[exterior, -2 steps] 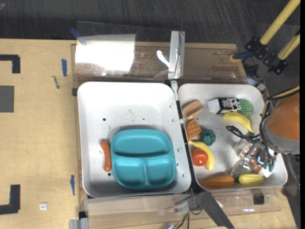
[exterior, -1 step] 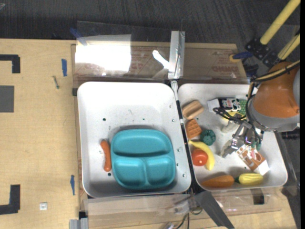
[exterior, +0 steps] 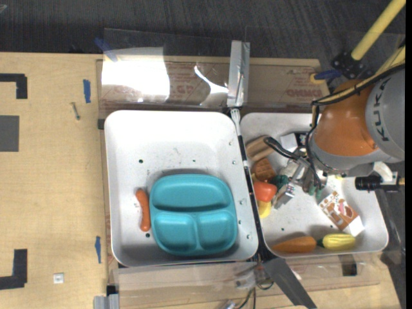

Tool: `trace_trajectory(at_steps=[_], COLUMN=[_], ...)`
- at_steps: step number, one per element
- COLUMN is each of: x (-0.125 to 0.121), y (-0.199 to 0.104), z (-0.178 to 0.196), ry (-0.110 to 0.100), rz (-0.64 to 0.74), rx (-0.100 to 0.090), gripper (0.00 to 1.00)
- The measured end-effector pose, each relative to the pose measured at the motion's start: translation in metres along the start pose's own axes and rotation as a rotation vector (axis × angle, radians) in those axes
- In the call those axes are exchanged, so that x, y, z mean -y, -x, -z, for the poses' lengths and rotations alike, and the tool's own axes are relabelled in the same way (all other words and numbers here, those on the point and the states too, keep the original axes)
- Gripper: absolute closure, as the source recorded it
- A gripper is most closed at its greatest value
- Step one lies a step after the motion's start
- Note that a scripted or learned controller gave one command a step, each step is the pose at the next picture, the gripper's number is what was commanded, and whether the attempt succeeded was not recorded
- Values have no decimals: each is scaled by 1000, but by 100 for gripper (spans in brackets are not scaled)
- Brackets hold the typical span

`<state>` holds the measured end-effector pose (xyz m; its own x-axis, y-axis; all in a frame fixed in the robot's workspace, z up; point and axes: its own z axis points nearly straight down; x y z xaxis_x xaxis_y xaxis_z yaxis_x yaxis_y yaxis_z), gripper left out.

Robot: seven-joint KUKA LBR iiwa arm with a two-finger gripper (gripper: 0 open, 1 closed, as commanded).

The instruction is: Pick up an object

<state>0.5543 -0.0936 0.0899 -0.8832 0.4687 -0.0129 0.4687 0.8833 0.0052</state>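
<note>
Orange-banded arm reads "KU"; its claw, grip state unclear, hangs by red toy.

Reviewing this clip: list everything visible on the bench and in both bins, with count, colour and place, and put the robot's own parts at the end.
Bins: 2, white, side by side on the bench.
Divided tray: 1, teal, left bin, toward its near side.
Sausage-shaped toy: 1, orange-red, left bin, beside the tray's left edge.
Carrot-like toy: 1, orange, right bin, near edge.
Corn-like toy: 1, yellow, right bin, just right of the carrot-like toy.
Small packet: 1, white with red-brown print, right bin, right side.
Red-orange toy: 1, right bin, left side.
Brown items: number unclear, right bin, far left corner.
Arm: 1, grey with an orange band, over the right bin.
Gripper: 1, metallic, low over the right bin near the red-orange toy.
</note>
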Motion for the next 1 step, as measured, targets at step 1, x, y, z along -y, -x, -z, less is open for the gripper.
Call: trace_trajectory(at_steps=[1], x=[-19], y=[53], z=[-1], ry=[-1], rz=[105], rx=[-1], gripper=[0])
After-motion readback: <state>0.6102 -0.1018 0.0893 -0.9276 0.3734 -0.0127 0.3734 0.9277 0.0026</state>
